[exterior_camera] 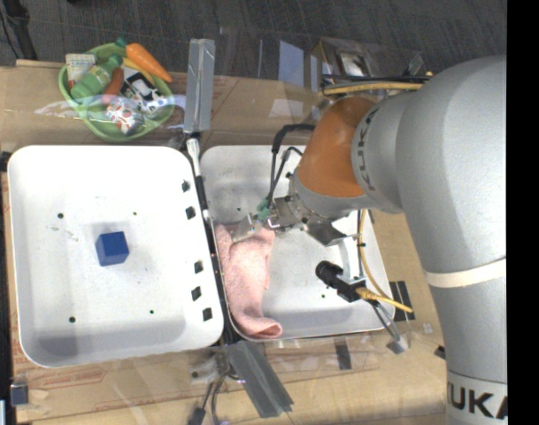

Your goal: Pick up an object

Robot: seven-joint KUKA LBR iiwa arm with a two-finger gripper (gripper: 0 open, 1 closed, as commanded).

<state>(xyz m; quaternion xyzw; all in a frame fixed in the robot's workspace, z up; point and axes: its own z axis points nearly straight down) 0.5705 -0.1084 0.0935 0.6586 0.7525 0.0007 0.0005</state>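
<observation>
The large grey arm with its orange band (pixel 335 153) fills the 3 o'clock side of the view and reaches toward the centre, covering much of the right shallow white plastic bin (pixel 242 171). The left shallow white plastic bin (pixel 92 193) lies at 9 o'clock, its inner rim touching the right bin's along a central divider; nearly all of its floor is bare, leaving wide room on every side of the one thing in it. The soft pink folded cloth (pixel 250 277) lies in the right bin, pressed along that bin's 9 o'clock wall and running from the bin's middle down to its 6 o'clock rim, where its rounded end hangs near the edge. The green plastic bowl of toy food (pixel 119 91), with an orange carrot on top, sits on the brown bench at 11 o'clock, just outside the left bin's far rim. The two-finger gripper (pixel 260 220) hangs at the view's centre over the cloth's upper end, close to the divider wall; whether its jaws stand wide or narrow cannot be told here. The small blue cube (pixel 112 247) rests left of centre on the left bin's floor, well apart from all four walls
</observation>
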